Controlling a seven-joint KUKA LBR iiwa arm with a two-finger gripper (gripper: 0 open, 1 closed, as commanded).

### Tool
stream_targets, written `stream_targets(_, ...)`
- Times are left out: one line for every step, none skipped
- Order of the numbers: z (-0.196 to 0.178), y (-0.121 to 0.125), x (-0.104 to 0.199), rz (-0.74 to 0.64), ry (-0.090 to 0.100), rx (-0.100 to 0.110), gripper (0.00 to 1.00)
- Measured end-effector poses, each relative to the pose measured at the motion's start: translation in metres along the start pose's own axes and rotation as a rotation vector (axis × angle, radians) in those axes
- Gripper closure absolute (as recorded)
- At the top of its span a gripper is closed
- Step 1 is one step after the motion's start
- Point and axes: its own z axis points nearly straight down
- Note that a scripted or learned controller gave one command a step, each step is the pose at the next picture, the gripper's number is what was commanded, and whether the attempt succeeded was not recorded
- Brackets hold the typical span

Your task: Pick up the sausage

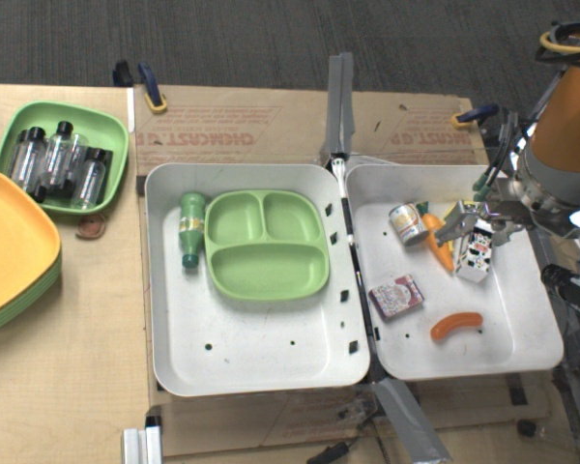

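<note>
Two white bins sit side by side on the table, and the right bin (532,351) holds the sausage (456,326). The sausage lies free on the bin floor near the front edge, its long axis running roughly left to right with a slight upward curve at the right end. Just left of it sits a small snack packet (396,297). Farther back is the gripper (467,222), hanging over a carrot (439,243) and a white carton (475,251), with a tin can (405,223) to its left; whether its fingers are spread or pressed together cannot be told. The sausage therefore lies toward the viewer from the gripper, well apart.
</note>
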Motion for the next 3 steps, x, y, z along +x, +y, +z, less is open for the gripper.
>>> stream_targets(0.071, 0.032, -0.022, 0.227, 0.001, 0.001, 0.00)
stream_targets(0.140, 0.040, -0.035, 0.221, -0.003, -0.024, 0.00)
stream_targets(0.146, 0.047, -0.048, 0.013, -0.009, -0.028, 0.00)
